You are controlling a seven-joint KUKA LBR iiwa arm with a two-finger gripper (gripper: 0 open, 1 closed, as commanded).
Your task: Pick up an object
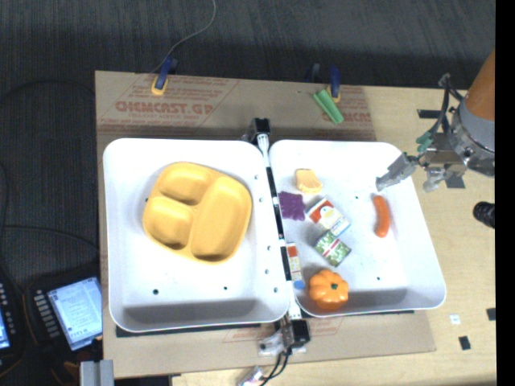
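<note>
Because our metal two-finger gripper (400,172) hangs over the right white bin's (418,292) far right corner, its opening unclear, the orange sausage-shaped toy (381,215) seems its target.

- Two bins are sitting side by side on a board (121,111), their inner rims touching: the left bin (129,296) and the right bin (418,288).
- A large moulded tray (197,210) is lying alone in the left bin, near its middle.
- In the right bin, a small pastry piece (307,181) is lying toward the far left.
- Just in front of it, a flat scrap (291,206) is resting by the left wall, with a small carton (322,213) beside it.
- A second carton (334,246) is lying in front of that one.
- A toy pumpkin (328,289) is sitting at the near rim.
- A sausage (381,216) is lying well right of the cartons.
- The gripper (412,170) is hovering over the far right corner, behind the sausage.
</note>
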